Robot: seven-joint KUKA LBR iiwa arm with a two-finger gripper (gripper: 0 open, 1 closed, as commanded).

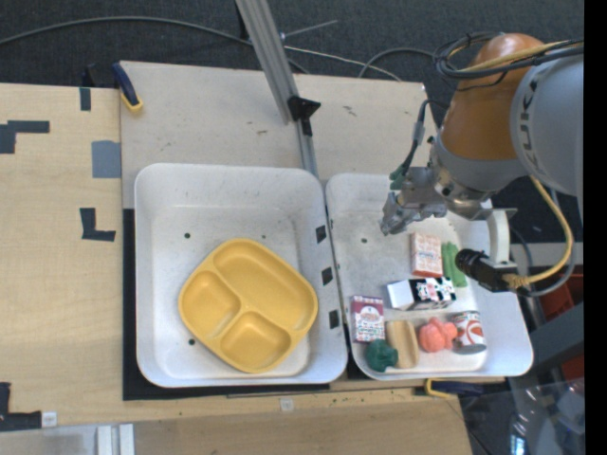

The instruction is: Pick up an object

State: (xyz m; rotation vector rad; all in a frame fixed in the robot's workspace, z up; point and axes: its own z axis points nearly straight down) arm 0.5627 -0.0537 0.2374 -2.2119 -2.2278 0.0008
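Note:
My gripper [396, 218] hangs over the back part of the right bin [365, 207], above bare bin floor. Nothing shows between its fingers. Small objects crowd the front of that bin: an orange-and-white packet [427, 253], a green stick [456, 264], a black-and-white carton [429, 292], a dark red box [367, 318], a tan block [402, 342], a green lump [382, 354], an orange-red toy [437, 336] and a small can [469, 331]. The packet lies just in front of and to the right of the gripper.
A yellow divided tray [248, 302] lies in the left bin [161, 197]. A slanted metal pole [275, 55] crosses the bench behind the bins. The arm's orange band [484, 112] and cables stand at the right. A yellow-handled tool [127, 87] rests at the back left.

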